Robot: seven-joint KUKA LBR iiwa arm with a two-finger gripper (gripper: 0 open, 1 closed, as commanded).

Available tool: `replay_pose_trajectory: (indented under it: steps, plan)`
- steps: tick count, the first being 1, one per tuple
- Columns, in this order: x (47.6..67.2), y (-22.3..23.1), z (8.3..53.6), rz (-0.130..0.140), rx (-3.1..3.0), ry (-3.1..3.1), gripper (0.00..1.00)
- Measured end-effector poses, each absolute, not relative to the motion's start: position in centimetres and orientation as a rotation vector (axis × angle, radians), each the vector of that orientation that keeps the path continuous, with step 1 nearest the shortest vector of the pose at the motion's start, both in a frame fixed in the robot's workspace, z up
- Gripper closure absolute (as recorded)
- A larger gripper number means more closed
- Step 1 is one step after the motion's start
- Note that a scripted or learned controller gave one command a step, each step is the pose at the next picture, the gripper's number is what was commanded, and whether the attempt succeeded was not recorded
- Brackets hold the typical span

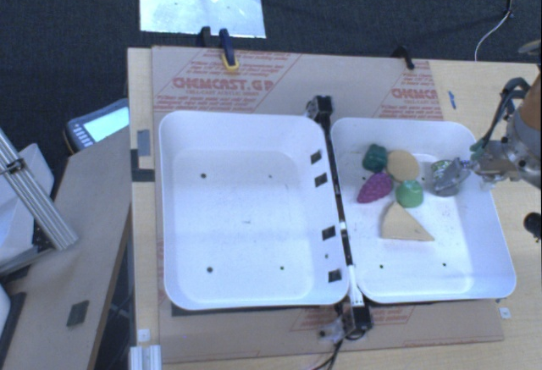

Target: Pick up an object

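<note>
Several small objects lie in the right bin [474,275]: a dark green piece [375,158], a yellow rounded one [403,165], a purple bumpy one [374,187], a small green one [410,194] and a tan wedge [405,225]. My gripper [445,177] hangs low over the right bin, just right of the yellow and small green pieces. It looks like a grey lump from here, and nothing is seen held in it. The arm [508,158] reaches in over the bin's right rim.
The left bin [246,216] sits beside the right one, with a black-clipped divider [334,207] between them. Both rest on a cardboard sheet [254,80]. A cable [500,21] hangs at the upper right.
</note>
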State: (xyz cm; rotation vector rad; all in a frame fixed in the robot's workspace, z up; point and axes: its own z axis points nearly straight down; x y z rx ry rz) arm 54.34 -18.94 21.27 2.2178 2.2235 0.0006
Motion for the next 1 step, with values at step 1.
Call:
replay_pose_trajectory:
  steps: [1]
  plan:
    - [55.72,-17.08,42.78,0.017,2.199,2.216,0.00]
